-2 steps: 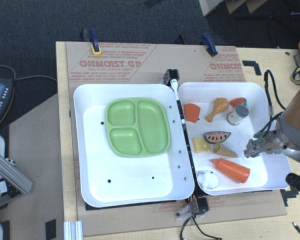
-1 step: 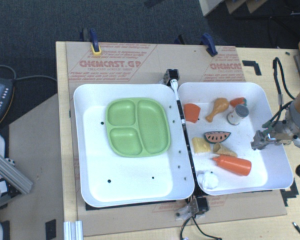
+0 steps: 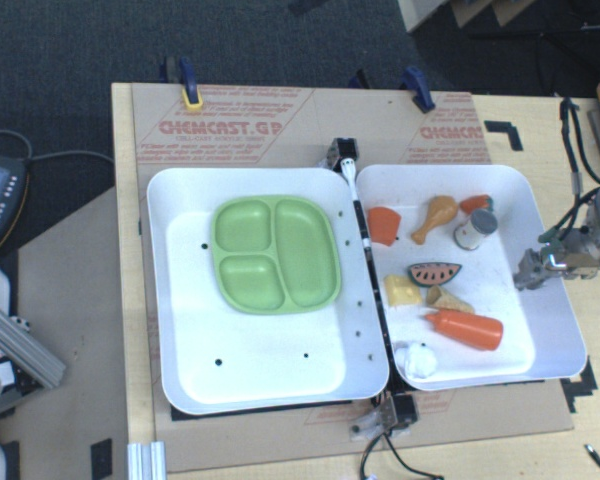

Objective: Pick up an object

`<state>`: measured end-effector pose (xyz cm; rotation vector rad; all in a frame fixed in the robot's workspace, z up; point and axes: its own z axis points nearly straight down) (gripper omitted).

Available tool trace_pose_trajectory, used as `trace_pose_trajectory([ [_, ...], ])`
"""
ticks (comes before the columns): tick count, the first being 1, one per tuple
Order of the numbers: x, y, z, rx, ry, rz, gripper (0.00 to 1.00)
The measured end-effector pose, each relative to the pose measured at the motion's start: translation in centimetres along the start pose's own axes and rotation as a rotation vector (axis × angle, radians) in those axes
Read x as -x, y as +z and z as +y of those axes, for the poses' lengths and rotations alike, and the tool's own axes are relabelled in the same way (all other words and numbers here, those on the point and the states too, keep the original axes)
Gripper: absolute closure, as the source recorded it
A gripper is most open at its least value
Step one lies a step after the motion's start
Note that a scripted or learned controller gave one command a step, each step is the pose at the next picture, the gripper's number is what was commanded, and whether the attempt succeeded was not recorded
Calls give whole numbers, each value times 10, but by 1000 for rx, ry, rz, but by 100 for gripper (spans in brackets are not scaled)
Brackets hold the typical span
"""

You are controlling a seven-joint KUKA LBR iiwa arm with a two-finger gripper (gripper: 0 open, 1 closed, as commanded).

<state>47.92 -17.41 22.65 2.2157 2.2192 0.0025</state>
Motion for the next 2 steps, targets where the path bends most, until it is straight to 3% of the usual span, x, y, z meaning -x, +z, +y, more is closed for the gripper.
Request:
trace_pose_trajectory([
  [2, -100, -1, 7, -7, -3, 5, 100],
])
